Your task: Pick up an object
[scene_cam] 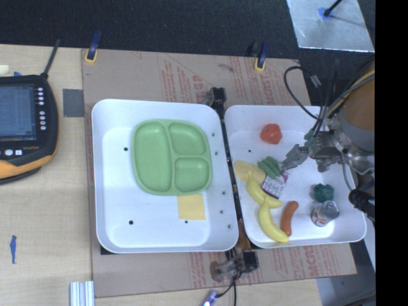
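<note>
My gripper (311, 160) hangs over the middle of the right bin (299, 121), open, with nothing between its fingers. The left fingertip (294, 157) is just right of a green toy vegetable (270, 166) and a small purple-labelled packet (274, 185). A red toy fruit (271, 133) lies toward the bin's back. Two yellow banana-like pieces (250, 174) (270, 222) lie at the left and front. An orange-red sausage (289, 216), a dark green broccoli piece (322, 192) and a small can (324, 213) sit to the front right.
The left bin (108, 190) holds a green divided plate (171, 156) and a flat yellow square (191, 206). A teach pendant (22, 125) lies on the bench at far left. Cables (306, 94) run from the arm behind the right bin.
</note>
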`<state>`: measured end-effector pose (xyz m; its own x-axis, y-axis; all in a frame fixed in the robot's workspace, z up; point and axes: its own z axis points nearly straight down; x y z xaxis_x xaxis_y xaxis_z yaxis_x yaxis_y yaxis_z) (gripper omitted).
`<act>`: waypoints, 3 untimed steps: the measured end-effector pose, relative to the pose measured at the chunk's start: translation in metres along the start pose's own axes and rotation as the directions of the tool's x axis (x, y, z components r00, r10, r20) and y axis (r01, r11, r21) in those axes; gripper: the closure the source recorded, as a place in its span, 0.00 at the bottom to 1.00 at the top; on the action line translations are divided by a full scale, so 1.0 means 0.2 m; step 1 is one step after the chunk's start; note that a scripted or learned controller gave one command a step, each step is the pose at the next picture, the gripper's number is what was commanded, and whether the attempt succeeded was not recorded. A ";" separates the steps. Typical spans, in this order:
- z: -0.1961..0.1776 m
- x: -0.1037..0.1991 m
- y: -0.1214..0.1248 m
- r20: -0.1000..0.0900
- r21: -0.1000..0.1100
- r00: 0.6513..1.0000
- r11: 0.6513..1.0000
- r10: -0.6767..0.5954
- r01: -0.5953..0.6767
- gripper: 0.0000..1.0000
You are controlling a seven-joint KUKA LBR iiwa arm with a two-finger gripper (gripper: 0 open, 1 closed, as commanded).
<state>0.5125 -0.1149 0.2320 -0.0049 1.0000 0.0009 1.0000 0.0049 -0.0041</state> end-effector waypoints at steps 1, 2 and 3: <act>0.65 -0.19 0.20 0.002 -0.001 1.000 1.000 0.000 0.000 0.00; 0.70 -0.49 0.44 0.001 -0.002 1.000 1.000 0.003 -0.003 0.00; 0.69 -0.05 0.66 0.001 -0.001 1.000 1.000 -0.002 0.002 0.00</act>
<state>0.6437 -0.1243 0.0927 -0.0071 1.0000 0.0002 1.0000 0.0071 -0.0032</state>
